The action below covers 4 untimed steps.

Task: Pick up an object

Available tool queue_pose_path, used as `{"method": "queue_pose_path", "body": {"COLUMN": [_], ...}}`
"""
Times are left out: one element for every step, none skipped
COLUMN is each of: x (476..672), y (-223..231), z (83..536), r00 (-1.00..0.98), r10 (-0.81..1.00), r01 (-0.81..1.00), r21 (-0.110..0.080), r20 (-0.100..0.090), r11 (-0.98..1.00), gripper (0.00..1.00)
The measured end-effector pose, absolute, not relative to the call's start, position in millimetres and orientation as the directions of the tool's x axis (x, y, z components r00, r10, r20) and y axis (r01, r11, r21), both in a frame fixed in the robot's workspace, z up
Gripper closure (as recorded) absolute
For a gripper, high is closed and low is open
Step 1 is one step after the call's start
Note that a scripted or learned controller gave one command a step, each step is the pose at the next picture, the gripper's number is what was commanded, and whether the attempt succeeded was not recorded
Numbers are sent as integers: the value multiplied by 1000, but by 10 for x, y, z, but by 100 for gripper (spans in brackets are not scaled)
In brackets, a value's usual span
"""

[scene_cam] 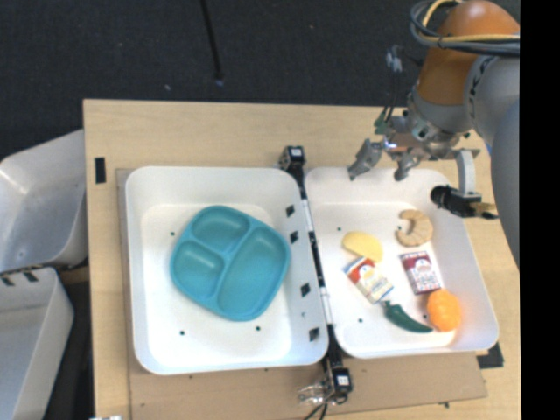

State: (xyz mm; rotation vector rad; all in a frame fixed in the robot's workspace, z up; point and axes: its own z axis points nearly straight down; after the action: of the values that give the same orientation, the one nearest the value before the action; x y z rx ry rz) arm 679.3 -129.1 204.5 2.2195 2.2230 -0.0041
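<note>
- The gripper (383, 165) hung with its fingers spread and nothing between them, over the far edge of the right bin (350, 326).
- The objects lay nearer: a croissant (415, 227), a yellow piece (362, 245), a red box (421, 272) and an orange (444, 310).
- A blue tray (231, 262) sat in the left bin (153, 339).

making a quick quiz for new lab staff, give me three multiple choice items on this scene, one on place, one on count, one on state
1. Where does the blue divided plate lie?
A. left bin
B. right bin
C. bare bench

2. How many items lie in the right bin?
A. three
B. six
C. nine

3. How do the jaws of the gripper stand?
A. shut on the carrot
B. open, holding nothing
C. shut on the plate

Answers: 1 A, it fills the left bin. 2 B, six small items. 3 B, spread above the bin's far edge.
</note>
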Motion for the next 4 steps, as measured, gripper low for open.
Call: {"method": "queue_pose_path", "body": {"x": [6804, 6802, 6814, 6797], "y": [-1325, -1336, -1347, -1430], "z": [1426, 992, 1132, 1608], "r00": [0, -1, -1, 1], "r10": [1000, 1000, 1000, 1000], "r01": [1000, 1000, 1000, 1000], "r21": [-2, -2, 4, 5], "r20": [-2, -2, -4, -1], "r11": [0, 1, 1, -1], "gripper": [0, 0, 100, 100]}}
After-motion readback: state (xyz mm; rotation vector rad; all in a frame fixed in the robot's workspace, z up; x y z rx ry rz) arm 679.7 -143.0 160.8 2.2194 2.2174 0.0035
